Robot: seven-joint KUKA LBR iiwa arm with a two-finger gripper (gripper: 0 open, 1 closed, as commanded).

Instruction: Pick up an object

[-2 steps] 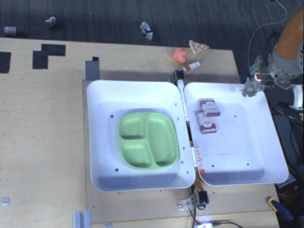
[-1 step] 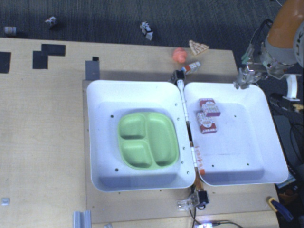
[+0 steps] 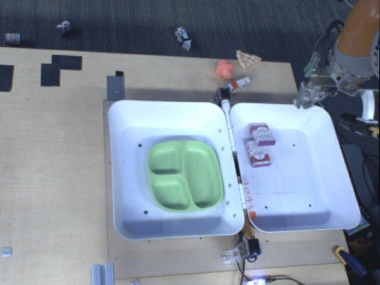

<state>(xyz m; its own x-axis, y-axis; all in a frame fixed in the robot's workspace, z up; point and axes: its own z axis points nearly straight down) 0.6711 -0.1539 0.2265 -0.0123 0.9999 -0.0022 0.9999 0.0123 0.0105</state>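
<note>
We note the bench (image 3: pixel 53 159) carrying two shallow white bins side by side. The left bin (image 3: pixel 124 129) holds a green divided tray (image 3: pixel 185 174) with three compartments, lying flat near the bin's middle. The right bin (image 3: pixel 309 177) holds two small red-and-white boxes: the upper box (image 3: pixel 262 134) and the lower box (image 3: pixel 258 153) sit just beside one another, seemingly touching, in the bin's left half close to the seam between the bins. These are the candidate objects for picking, and both rest on the bin floor. The arm (image 3: pixel 359 25), grey with its orange band visible at the upper right corner, reaches in from the right. The gripper (image 3: pixel 306 97) hangs over the far right corner of the right bin, at or just outside its rim, well apart from both boxes. At this resolution we cannot tell how the tool is set; nothing is seen held in it. Beyond the bins, on the bench's far edge, we record a pink ball (image 3: pixel 224 69), a pizza-slice toy (image 3: pixel 248 59) just beside it, and a small red-and-white tube (image 3: pixel 240 84) near the seam's top. A few small items lie on the dark floor (image 3: pixel 119 10) beyond the bench.
</note>
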